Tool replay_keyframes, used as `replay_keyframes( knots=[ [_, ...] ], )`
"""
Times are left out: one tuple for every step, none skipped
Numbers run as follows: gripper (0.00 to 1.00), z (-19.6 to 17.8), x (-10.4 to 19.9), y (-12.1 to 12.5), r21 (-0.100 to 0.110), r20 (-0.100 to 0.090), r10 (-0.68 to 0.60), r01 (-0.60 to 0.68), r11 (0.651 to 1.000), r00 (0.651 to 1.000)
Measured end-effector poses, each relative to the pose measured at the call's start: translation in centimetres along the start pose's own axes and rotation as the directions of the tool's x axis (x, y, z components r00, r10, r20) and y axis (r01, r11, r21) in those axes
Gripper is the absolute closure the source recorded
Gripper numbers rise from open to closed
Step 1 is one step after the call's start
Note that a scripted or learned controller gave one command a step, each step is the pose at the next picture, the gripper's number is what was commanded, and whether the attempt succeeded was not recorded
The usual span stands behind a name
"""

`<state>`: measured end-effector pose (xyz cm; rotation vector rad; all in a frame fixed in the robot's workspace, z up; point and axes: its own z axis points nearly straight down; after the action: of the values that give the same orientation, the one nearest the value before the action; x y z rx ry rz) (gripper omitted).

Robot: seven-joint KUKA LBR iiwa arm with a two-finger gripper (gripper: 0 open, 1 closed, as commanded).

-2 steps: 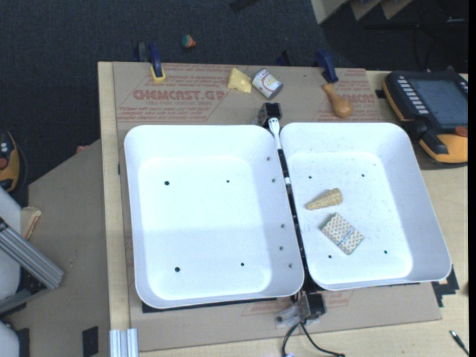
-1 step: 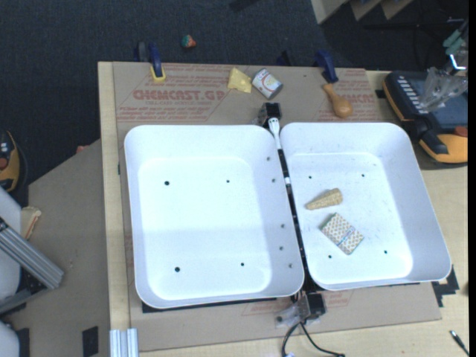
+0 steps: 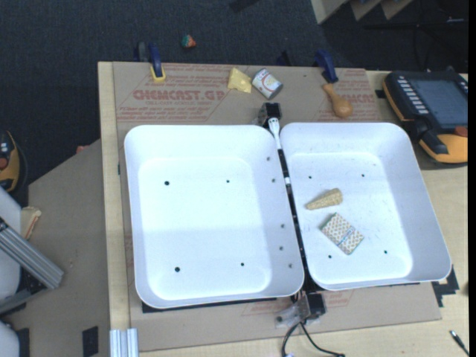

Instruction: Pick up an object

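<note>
Two objects lie in the right white bin. A tan cone-shaped piece rests near the bin's middle, its point toward the left. Just below it sits a small patterned block, tilted on the bin floor. The two lie close together but apart. The left white bin sits beside it.
On the cardboard behind the bins lie a yellow wedge, a small grey-white box and a wooden peg. Blue clamps hold the board's back edge. A black and orange pendant sits at the far right.
</note>
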<state>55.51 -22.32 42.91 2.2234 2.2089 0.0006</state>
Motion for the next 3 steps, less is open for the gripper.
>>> replay_keyframes(
  knots=[
    [1.00,14.3,7.6,-4.0,0.023,-0.013,-0.011,0.011,1.000,1.000],
    [1.00,8.6,-0.6,-3.7,-0.003,0.002,0.000,0.000,1.000,1.000],
    [1.00,-11.8,-0.3,-7.6,-0.016,0.005,-0.006,0.007,1.000,1.000]
  ],
)
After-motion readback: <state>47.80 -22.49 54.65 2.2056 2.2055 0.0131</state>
